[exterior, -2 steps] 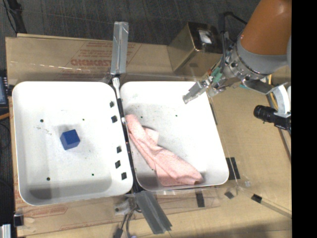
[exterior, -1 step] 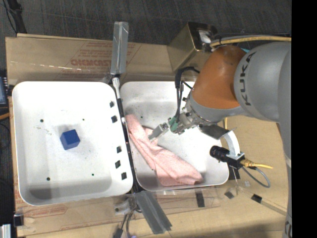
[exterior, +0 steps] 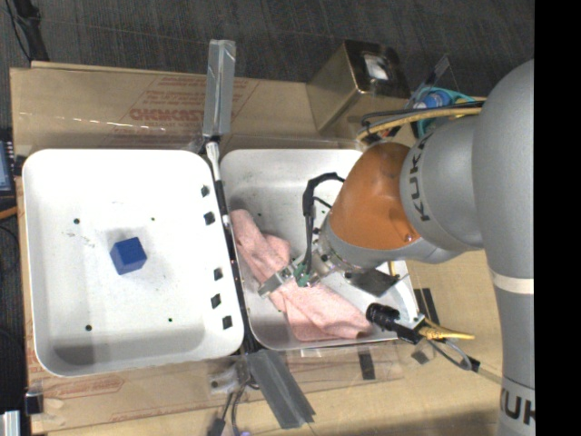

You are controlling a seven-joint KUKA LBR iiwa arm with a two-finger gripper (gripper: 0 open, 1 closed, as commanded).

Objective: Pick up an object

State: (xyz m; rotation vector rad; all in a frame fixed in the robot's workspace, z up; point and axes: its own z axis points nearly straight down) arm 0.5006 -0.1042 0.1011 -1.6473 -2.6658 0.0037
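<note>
Cloth: pink cloth (exterior: 313, 305) lies crumpled in the right bin (exterior: 272, 166), one lobe up against the wall nearest the left bin (exterior: 54, 198), the other spread toward the near rim.
Claw: claw (exterior: 300, 275) sits low over the middle of the cloth, where the two lobes meet; whether it is spread or closed, and whether any fabric is caught in it, I cannot tell from this slant.
Handling: judging by the folds, the cloth is light, limp and soft; it will drape and trail when lifted, not slip like a hard thing, and nothing about it looks breakable.
Hold: a raised fold or bunched ridge near the middle looks the best place to pinch; a flat edge against the bin floor would probably give little to bite on.
Block: small blue block (exterior: 129, 254) rests alone on the floor of the left bin, well apart from the arm; it looks stiff, square-edged and light, easy to pinch across two flat faces.
Bins: both are shallow, smooth white plastic with rounded corners, side by side and touching at a grey divider.
Worktop: brown cardboard sheet (exterior: 109, 98) lies under the bins.
Arm: grey shell with orange band (exterior: 372, 207) above the wrist.
</note>
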